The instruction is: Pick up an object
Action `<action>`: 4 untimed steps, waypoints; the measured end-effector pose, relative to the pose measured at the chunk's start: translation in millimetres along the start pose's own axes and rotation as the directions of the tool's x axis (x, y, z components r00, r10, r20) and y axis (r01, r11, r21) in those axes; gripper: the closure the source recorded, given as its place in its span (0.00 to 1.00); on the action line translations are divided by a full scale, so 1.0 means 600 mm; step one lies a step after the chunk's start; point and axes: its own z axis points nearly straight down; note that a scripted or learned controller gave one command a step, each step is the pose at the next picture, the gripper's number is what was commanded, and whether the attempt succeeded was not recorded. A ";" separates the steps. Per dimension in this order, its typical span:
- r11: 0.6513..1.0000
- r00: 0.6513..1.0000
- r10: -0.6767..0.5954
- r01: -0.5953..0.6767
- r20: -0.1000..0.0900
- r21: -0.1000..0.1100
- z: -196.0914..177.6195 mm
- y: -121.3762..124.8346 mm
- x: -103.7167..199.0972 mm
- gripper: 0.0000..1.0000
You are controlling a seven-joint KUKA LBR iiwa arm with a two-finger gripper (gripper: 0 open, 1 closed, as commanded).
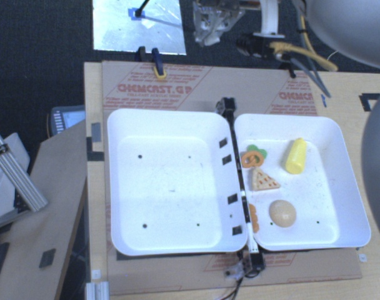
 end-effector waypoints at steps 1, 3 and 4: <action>1.000 1.000 0.024 -0.024 0.007 0.003 -0.107 -0.102 -0.156 1.00; 1.000 1.000 0.008 -0.008 0.001 0.000 -0.109 -0.167 0.057 1.00; 0.999 1.000 0.022 -0.022 0.013 0.027 0.264 -0.224 -0.059 1.00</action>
